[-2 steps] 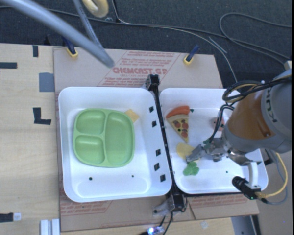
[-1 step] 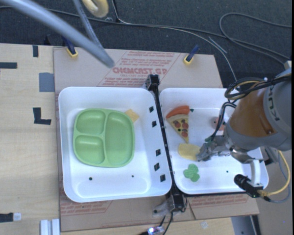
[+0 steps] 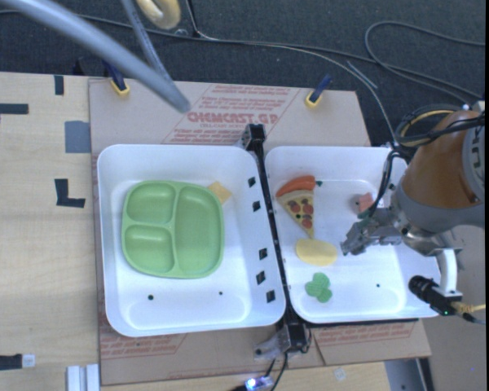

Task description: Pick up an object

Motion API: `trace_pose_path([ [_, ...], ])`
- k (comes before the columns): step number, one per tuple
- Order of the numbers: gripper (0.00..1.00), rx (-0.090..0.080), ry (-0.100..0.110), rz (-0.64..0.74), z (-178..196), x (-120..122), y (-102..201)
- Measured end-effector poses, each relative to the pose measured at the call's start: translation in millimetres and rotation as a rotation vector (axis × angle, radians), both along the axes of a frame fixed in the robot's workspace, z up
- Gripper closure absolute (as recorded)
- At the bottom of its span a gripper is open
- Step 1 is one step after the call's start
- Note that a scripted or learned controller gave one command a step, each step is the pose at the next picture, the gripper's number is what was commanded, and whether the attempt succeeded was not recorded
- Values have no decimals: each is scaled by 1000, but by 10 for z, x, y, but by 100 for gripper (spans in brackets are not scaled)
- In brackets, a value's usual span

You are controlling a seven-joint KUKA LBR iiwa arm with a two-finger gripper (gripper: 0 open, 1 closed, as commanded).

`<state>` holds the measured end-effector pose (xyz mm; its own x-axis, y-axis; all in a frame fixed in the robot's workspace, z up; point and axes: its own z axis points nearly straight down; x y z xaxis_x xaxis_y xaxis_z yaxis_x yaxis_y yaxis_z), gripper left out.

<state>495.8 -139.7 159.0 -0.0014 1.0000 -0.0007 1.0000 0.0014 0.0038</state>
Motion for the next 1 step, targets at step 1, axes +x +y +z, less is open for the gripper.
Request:
trace_pose_path([
  [1,100,-1,0,0,521,111,-17],
])
